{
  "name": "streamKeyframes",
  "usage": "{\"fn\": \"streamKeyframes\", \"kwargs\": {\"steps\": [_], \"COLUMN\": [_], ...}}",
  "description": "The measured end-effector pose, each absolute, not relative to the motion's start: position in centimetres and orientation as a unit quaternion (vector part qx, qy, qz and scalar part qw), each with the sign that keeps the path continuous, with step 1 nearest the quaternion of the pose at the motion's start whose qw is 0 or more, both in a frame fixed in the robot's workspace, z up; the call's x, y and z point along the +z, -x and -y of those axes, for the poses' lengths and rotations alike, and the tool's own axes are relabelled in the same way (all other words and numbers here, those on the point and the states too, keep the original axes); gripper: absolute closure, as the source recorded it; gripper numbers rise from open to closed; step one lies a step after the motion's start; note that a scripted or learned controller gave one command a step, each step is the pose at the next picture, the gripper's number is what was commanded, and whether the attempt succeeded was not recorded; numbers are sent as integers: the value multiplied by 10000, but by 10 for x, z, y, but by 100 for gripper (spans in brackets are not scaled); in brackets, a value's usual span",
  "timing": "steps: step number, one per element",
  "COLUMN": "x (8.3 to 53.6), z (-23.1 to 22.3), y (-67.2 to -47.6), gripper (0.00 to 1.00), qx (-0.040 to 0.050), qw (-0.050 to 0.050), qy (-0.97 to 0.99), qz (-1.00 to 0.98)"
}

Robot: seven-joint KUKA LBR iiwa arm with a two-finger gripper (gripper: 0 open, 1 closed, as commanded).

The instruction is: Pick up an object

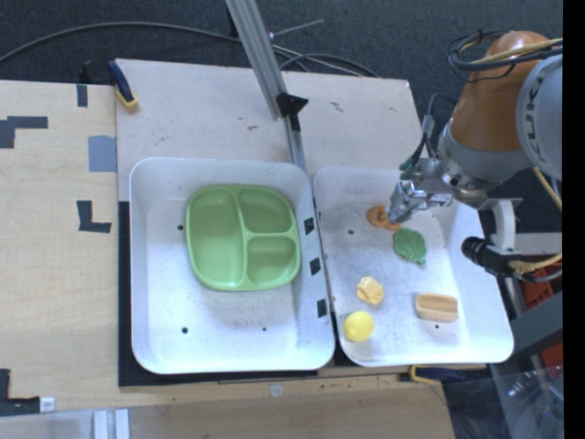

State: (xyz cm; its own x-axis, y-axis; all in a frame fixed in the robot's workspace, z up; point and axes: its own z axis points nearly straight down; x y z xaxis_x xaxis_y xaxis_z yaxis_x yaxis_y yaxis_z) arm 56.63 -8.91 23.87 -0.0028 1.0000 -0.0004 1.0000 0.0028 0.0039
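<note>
A: Looking at the right bin (475, 337), which thing is the arm going for?

B: My guess is the small orange piece (377, 216). It lies at the far side of that bin, and the gripper (400, 210) hangs right against its right edge, partly covering it.

A: So which way does the piece lie from the gripper?

B: Just to the view's left, touching or nearly so. It looks roundish, with no long axis to line up with, so I judge a small shift left is all that is needed.

A: Open or clamped?

B: Too small and dark to say; I cannot tell, and nothing visibly sits in its grip.

A: What else is near?

B: A green leafy piece (410, 245) lies just beside and nearer the camera. Well apart sit a yellow lump (370, 290), a yellow ball (358, 326) and a bun-like piece (436, 306). The left bin (155, 318) carries a green divided plate (243, 237).
</note>
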Motion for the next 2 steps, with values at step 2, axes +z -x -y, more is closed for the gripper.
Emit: {"fn": "streamKeyframes", "kwargs": {"steps": [2], "x": [249], "z": [30], "y": [-554], "gripper": [100], "qx": [-8], "qw": [-18], "qy": [-7047], "qz": [-7095]}}
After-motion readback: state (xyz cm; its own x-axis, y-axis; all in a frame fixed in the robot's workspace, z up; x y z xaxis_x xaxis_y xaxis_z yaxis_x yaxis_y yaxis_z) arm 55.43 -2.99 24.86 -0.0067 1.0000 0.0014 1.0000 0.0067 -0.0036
